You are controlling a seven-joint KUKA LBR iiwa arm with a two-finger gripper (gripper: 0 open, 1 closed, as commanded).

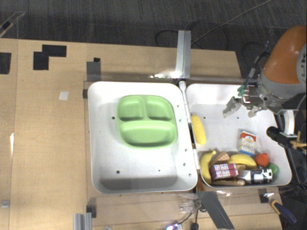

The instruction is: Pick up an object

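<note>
Poised over the bare upper stretch of the right bin [211, 97], the end effector [243, 107], fingers spread apart and pinching nothing, hanging from the grey arm [283, 75] reaching in from the right; probably kept high and open so as to drop onto a target without knocking the neighbours

Heaped toward the near edge of that same bin, the candidates for picking: a yellow corn cob [198, 130] lying along the left wall, apart from the rest and so likely the easiest to close on; a small white carton [247, 143] standing nearer the middle, also fairly free; then a crowded cluster at the bottom, with a banana [208, 164] curled round a small purple box [223, 170], a second banana [242, 160] across it, a red piece [262, 159], a green piece [273, 168] and a dark can-like item [259, 177], all touching or overlapping, hence awkward for two fingers

In the left bin [103, 143], a green divided plate [146, 120] lying flat near the middle, well apart from the end effector and hardly a sensible target, being broad and low

Nothing lifted yet; task judged at its start, with descent onto one chosen item the step in hand

Beneath both bins, the wooden worktop [43, 143]
</note>
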